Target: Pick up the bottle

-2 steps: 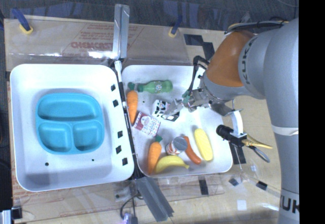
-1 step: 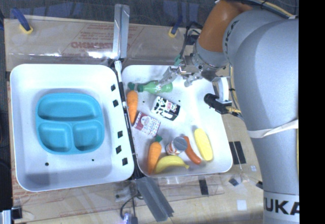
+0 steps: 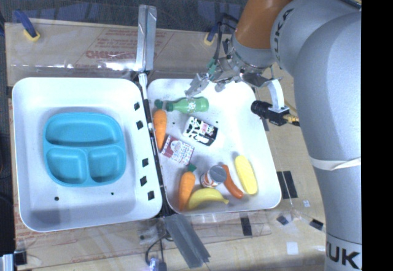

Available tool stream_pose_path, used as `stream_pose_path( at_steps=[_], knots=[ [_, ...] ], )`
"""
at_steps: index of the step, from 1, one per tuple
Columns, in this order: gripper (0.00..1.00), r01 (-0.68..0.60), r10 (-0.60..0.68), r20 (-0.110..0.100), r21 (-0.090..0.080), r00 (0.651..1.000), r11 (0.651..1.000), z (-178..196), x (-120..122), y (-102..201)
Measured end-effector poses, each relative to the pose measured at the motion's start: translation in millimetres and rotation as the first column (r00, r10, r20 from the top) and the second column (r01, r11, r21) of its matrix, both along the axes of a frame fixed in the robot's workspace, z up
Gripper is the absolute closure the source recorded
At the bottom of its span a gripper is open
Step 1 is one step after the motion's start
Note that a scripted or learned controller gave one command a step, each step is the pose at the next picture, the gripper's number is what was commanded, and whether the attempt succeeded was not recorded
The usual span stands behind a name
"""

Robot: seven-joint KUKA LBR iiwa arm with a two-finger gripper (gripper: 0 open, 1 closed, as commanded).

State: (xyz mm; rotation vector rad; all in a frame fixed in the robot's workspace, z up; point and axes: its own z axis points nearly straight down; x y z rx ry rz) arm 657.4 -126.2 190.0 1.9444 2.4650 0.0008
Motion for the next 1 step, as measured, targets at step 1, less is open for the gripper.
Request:
stream_pose_path(
  at_steps=[1],
  knots=[
    [0.00,-0.034,0.034,0.021,-0.004,0.999,0.999,-75.8,1.1,23.3]
  ],
)
